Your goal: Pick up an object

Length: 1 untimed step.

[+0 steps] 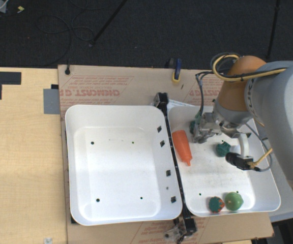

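Over the right bin (268,200) the gripper (201,132) hangs low, its state impossible to tell, seemingly mid-approach; next it likely must settle onto the nearby orange carrot (182,146).

Tool (201,131) low in right bin (268,200), beside orange carrot (182,146).

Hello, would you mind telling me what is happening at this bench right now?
A grey KUKA arm reaches into the right bin, its gripper low over the far end. An orange carrot-shaped toy lies by the divider, a small teal piece sits near the gripper, and two round toys rest at the near edge. Nothing looks grasped yet.
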### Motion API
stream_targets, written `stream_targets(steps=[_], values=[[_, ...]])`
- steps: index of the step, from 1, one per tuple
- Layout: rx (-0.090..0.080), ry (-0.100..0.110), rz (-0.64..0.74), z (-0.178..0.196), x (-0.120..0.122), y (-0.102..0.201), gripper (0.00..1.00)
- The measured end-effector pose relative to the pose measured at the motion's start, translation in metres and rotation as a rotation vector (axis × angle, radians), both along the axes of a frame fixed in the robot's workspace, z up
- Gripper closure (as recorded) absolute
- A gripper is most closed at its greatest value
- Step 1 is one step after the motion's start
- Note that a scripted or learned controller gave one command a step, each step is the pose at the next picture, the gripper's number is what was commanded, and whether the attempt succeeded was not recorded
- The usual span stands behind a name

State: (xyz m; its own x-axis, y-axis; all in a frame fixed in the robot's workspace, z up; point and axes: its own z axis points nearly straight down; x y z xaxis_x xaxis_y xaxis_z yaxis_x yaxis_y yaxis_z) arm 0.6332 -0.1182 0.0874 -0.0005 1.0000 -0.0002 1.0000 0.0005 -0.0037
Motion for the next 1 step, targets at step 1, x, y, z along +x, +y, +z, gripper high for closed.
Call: stream_targets(steps=[1], values=[[0.0,0.0,0.001,0.0002,0.0003,0.0002,0.0]])
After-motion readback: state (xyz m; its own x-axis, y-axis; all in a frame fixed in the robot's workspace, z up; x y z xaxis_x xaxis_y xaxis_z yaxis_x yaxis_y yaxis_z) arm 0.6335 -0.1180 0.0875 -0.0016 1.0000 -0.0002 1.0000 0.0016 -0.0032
